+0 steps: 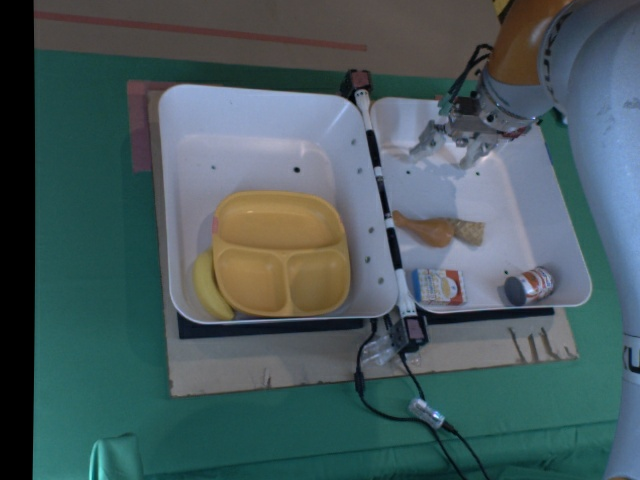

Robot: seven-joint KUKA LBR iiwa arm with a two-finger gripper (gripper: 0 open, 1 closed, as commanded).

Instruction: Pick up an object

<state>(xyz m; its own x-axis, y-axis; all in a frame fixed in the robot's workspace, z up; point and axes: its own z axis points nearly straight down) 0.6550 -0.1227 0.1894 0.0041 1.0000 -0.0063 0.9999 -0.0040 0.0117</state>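
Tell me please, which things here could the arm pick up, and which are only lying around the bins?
Could be picked up:
chicken leg
small box
can
banana
yellow tray

Only lying around:
green cloth
cardboard sheet
cables

The gripper hangs above the right bin, holding nothing.
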